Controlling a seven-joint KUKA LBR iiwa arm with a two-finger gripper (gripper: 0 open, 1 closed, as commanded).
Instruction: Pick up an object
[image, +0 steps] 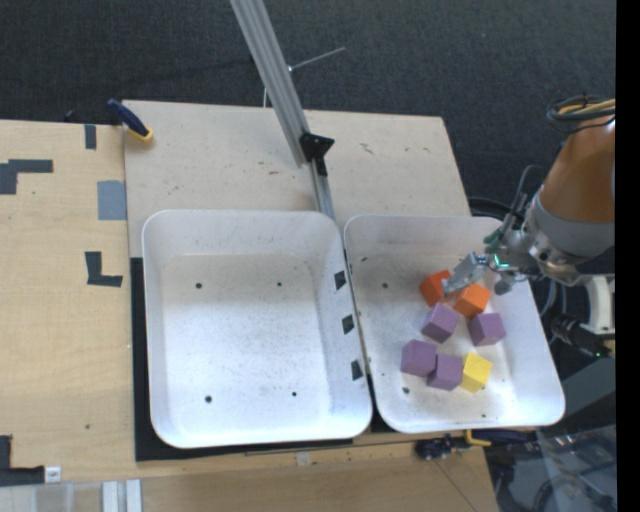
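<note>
Taking the right bin (520, 405) as the landmark and starting at its near rim, the yellow block (477, 371) lies closest to the front, touching a purple block (446, 372), with another purple block (418, 357) just to that one's left. A little farther in sit two more purple blocks, one (439, 322) near the bin's middle and one (487, 327) toward its right wall. Beyond those are two orange blocks: one (473, 298) directly under the gripper (466, 282) and a redder one (434, 288) just to its left. By the look of it the pick is not yet done: every block rests on the bin floor, and none is lifted. The gripper is low over the orange pair, seemingly about to close or just reaching down; whether its fingers are apart or together cannot be told at this size. The arm enters over the bin's right wall, its orange band (585, 185) above the wrist, angled down and inward toward the blocks.
</note>
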